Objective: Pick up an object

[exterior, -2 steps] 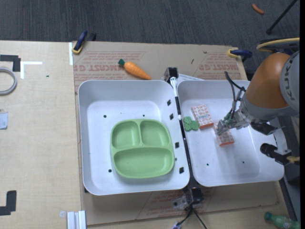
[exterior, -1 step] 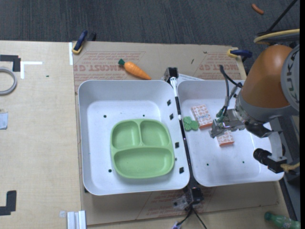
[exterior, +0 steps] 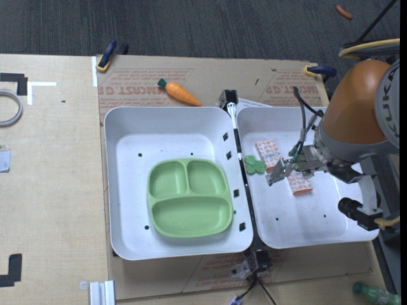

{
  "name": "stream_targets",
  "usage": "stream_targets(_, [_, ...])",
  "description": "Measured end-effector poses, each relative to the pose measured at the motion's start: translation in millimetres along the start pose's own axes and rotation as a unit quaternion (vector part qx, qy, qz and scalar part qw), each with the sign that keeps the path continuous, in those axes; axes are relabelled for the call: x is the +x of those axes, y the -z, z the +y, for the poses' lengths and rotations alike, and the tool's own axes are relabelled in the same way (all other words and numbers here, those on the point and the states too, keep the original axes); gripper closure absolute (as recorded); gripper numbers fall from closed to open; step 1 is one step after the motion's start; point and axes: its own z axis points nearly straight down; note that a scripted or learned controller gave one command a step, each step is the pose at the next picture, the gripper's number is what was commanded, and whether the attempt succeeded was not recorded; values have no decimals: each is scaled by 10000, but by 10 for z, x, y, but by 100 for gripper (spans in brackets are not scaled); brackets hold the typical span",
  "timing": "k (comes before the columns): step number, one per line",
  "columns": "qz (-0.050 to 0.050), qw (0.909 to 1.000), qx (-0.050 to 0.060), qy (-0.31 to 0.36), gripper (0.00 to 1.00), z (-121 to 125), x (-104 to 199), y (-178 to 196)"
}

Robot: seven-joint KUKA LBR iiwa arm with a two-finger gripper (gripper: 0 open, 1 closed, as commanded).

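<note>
Both bins [exterior: 127, 170] are plain white. A pale green divided plate [exterior: 189, 197] lies in the left one; the right bin [exterior: 318, 227] has a red-and-white patterned packet [exterior: 268, 151] and a small green piece [exterior: 254, 164]. An orange carrot [exterior: 180, 92] with a green top lies on tan cardboard [exterior: 210, 75] printed in faded red.

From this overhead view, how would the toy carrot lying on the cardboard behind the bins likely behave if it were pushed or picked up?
The toy carrot has a rounded, tapered body lying on its side on flat cardboard, so a push would probably roll it in a curve. It looks small and like moulded plastic, likely light and stiff. Its smooth taper may slip from a two-finger grip.
</note>
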Motion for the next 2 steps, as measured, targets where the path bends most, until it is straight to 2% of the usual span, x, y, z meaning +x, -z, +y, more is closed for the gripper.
stream_targets(1, [-2,9866,0,1634,0,741,28,-3])
stream_targets(2, [0,9427,-3,3335,0,216,-57,1])
